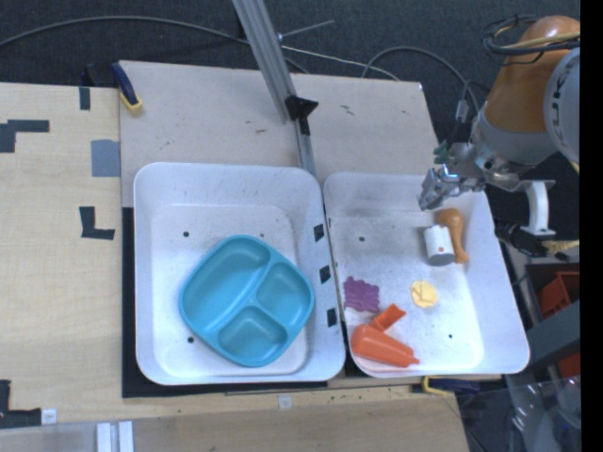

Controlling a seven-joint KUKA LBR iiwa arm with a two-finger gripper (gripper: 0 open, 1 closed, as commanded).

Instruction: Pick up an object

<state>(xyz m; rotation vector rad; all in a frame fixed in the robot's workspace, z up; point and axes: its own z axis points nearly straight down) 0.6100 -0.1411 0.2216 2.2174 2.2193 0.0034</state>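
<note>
Hovering over the right bin (490, 347), the claw (435, 192) hangs just above a white-and-orange tool (445, 238); whether it's spread, I cannot tell. Below it lie a yellow piece (424, 294), purple grapes (361, 295) and an orange carrot (382, 346). Far left, the other bin (151, 281) holds a blue divided plate (247, 299).

Even, fairly bright overhead light washes the two white bins (236, 179) almost to glare and leaves only faint shadows, the dark floor at the top stays dim, and the whole frame is slightly soft and grainy.
</note>
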